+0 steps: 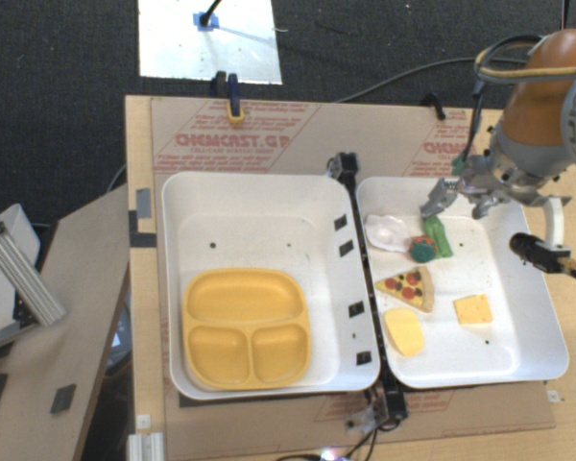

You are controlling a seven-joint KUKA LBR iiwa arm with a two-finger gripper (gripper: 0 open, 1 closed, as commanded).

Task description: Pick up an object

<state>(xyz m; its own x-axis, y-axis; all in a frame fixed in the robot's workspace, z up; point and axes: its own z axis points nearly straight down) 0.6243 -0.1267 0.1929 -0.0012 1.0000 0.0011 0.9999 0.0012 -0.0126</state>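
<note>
Arm: grey with an orange band, reaching in from the right, wrist bent down over the right white bin [547, 349].
Fingers: gripper [458, 200] spread open, empty, hovering above the green strip [436, 235].
Likely target: green strip beside the teal ball [421, 250], upper middle of that bin.
Left bin: yellow divided tray [247, 327], probably just parked.

Even, bright overhead lighting. The white bins [269, 195] show mild glare. Shadows are soft and short. Focus is slightly soft throughout.
</note>
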